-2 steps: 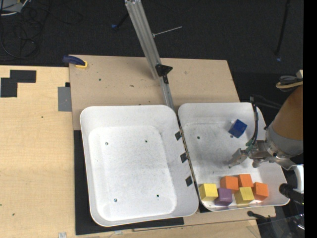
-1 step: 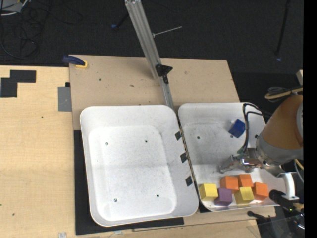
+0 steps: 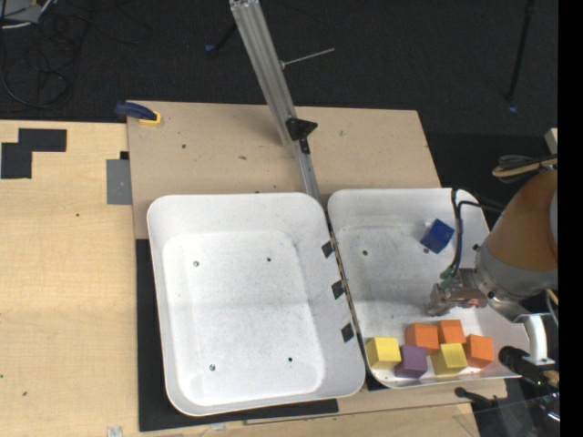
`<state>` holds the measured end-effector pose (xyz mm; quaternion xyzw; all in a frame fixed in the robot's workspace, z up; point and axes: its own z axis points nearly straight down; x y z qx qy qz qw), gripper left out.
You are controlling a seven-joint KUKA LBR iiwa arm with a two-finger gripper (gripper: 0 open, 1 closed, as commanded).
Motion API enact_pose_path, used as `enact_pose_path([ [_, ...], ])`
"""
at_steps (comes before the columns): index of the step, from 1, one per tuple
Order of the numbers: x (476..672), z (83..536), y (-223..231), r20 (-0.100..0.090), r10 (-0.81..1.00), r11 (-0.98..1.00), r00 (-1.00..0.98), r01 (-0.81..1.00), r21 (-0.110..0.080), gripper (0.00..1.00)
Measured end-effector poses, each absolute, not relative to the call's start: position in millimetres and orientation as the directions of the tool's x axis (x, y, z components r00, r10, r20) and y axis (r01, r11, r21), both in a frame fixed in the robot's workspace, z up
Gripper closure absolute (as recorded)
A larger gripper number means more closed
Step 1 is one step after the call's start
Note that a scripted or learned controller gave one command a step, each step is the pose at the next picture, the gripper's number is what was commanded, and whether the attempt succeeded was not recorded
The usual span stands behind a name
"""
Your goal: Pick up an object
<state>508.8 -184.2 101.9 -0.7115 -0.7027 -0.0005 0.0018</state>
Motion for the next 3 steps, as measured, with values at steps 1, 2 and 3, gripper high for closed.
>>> enact_pose_path([
  [1,509.7,144.0,-182.5,0.000,1.000,0.001,-0.001,1.000,0.001,1.00],
  [2,507.7,188.5,-177.1,0.000,1.000,0.001,-0.001,1.000,0.002,1.00],
  [3,508.3,222.3,-178.0,0.000,1.000,0.002,-0.002,1.000,0.001,1.00],
])
